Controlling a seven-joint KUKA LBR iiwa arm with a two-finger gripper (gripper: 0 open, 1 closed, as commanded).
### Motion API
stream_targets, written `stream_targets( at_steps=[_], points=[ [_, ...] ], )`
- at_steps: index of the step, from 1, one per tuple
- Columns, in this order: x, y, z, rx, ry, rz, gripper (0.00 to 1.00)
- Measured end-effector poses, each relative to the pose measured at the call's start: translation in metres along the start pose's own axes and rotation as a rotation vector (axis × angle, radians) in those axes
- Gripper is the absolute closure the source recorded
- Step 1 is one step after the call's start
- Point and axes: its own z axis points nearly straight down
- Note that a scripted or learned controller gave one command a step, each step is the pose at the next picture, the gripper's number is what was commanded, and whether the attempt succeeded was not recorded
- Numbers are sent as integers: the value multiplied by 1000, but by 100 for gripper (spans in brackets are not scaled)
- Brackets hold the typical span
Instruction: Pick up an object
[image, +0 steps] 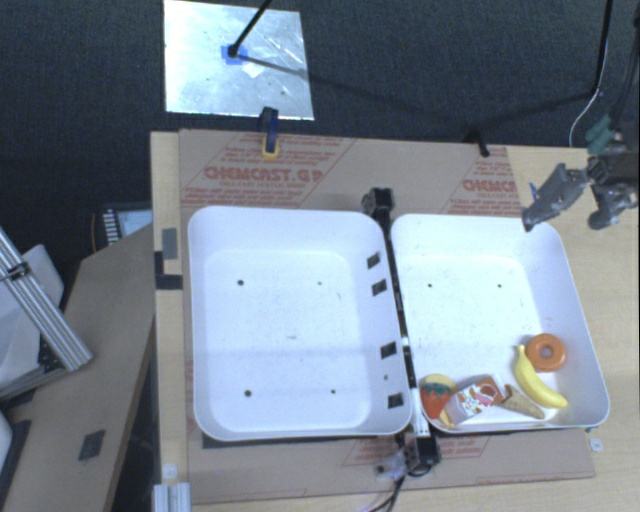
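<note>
Hand (572, 200) hovers at the far right corner of the right bin (470, 300); whether it is apart or together, I cannot tell. Banana (536, 381) lies toward the near right corner, its long axis slanting down-right.

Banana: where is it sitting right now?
In the camera view the banana lies in the right bin, near its front right corner, just below the orange ring and right of the small packet.
</note>
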Motion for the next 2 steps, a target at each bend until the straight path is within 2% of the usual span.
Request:
stream_targets(
  at_steps=[1, 2],
  points=[
    [30, 0, -9, -1, 0, -1, 0],
    [45, 0, -3, 0, 0, 0, 0]
  ],
)
